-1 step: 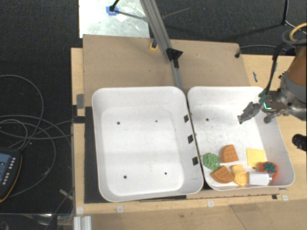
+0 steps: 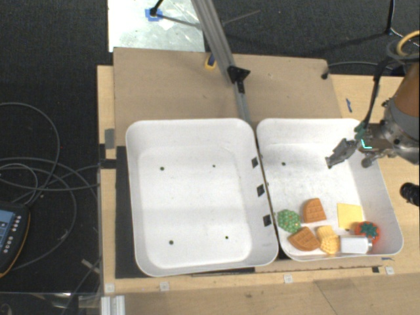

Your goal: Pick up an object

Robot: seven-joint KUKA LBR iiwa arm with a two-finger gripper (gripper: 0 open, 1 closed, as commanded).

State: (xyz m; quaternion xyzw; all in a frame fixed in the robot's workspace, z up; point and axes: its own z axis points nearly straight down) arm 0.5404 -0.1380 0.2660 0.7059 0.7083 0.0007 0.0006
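Observation:
My gripper (image 2: 352, 155) hangs over the right part of the right bin (image 2: 295, 136), above the bin floor, with its two fingers spread apart and nothing between them. The objects lie well below it at the bin's near edge: a green lumpy piece (image 2: 287, 220), an orange waffle-like piece (image 2: 314, 210), a brown piece (image 2: 304, 239), a yellow-orange piece (image 2: 327, 239), a yellow block (image 2: 350, 214), a white block (image 2: 354, 245) and a red item (image 2: 366, 229).
The left bin (image 2: 190, 136) sits beside the right one, joined by black clips along the shared rim. A grey pole (image 2: 220, 38) slants across the back of the bench. Cables lie on the floor at left.

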